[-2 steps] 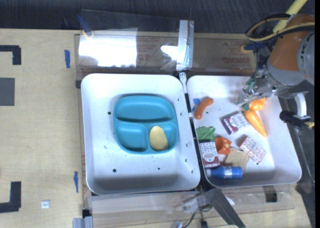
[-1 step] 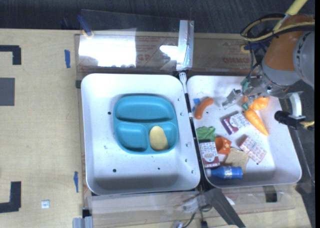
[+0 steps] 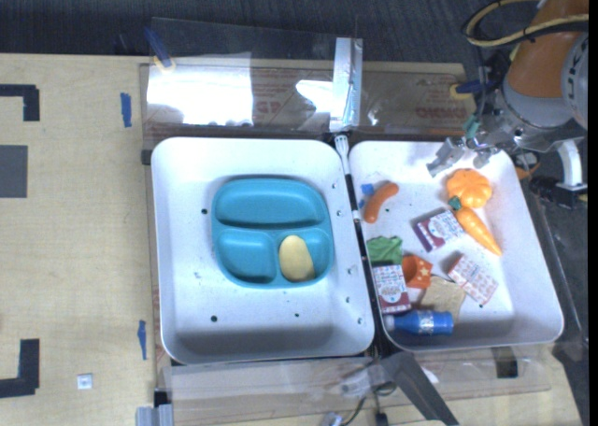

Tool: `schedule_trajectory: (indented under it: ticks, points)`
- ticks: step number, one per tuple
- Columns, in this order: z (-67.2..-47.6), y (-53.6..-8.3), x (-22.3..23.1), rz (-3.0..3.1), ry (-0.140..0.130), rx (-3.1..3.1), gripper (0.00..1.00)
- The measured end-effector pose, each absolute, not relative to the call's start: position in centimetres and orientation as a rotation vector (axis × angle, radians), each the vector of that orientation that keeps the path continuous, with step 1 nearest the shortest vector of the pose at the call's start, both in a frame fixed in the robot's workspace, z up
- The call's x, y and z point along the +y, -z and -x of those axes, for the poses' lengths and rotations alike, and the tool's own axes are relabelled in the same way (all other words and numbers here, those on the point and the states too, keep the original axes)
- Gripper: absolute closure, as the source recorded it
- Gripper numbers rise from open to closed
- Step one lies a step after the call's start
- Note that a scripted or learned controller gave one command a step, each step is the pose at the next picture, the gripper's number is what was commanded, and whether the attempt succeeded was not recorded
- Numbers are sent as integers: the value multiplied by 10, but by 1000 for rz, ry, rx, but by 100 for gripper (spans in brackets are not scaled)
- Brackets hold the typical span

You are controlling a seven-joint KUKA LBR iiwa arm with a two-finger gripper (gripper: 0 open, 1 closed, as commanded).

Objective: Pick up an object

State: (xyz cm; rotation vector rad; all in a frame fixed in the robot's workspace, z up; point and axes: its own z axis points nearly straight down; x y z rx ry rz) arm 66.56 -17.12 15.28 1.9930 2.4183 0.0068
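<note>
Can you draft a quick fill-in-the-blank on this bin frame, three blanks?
1. The yellow egg-shaped object lies in the blue ____ in the left bin.
2. The blue bottle lies in the ____ bin.
3. The carrot lies just below the ____ pepper.

Missing words: tray; right; orange

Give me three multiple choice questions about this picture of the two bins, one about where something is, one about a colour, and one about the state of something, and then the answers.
1. Where does the yellow lemon lie?
A. On the blue tray in the left bin
B. In the right bin beside the carrot
C. On the bench outside the bins

2. What colour is the bottle at the near edge of the right bin?
A. Red
B. Blue
C. Yellow

3. How does the bottle rest?
A. Upright
B. On its side
C. Leaning on the lemon

Answers: 1 A, the lemon sits in a tray compartment. 2 B, it is blue. 3 B, it lies flat on the bin floor.
</note>
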Motion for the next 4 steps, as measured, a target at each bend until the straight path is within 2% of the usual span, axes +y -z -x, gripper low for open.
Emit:
schedule_trajectory:
  ticks: [1,2,3,4]
  points:
    - [-648,-101,-184,-1848,-8,2525,0]
    - [-608,-86,-204,-1625,0,2687,0]
    - [-634,-177,-210,-1648,-6,2658,0]
    - [-629,-88,-210,-1464,-3,2771,0]
